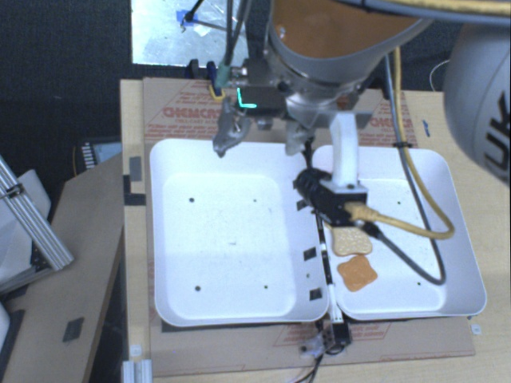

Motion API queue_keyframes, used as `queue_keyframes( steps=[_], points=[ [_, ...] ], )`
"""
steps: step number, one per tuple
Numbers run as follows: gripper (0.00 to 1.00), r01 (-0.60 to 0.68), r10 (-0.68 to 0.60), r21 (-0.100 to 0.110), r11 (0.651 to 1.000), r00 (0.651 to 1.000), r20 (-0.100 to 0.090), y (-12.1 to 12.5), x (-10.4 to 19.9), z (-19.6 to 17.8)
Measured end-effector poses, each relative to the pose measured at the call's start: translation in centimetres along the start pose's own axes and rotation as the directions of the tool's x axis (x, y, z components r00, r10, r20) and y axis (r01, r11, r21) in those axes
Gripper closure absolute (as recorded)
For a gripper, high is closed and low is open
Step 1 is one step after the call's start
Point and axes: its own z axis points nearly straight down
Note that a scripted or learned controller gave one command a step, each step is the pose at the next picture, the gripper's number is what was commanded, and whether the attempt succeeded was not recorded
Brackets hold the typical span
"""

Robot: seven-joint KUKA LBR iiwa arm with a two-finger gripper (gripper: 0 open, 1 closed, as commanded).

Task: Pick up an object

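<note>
We are looking down on two shallow white bins sitting side by side on the tabletop (136, 214). The tool (259, 142) is hanging over the far edge of the left bin (223, 238), near the divide between the bins; two grey fingers (226, 138) are pointing down, well apart from one another, and nothing is showing between them. In the right bin (423, 278), two flat toast-like pieces are lying near the inner wall: a pale tan piece (352, 241) and, just in front of it and touching or nearly so, an orange piece (357, 273). A black fixture (327, 194) with a yellow cable (415, 228) is reaching over the right bin, just behind the pale tan piece.
</note>
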Motion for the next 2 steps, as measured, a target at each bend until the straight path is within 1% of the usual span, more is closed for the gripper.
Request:
queue_keyframes(
  steps=[1, 2],
  points=[
    [1.00, 0.003, -0.003, -0.002, 1.000, 1.000, -0.002, 0.0, 0.0, -1.1],
    [1.00, -0.008, 0.008, 0.011, 1.000, 1.000, 0.006, 0.7, -4.8, 19.1]
  ],
)
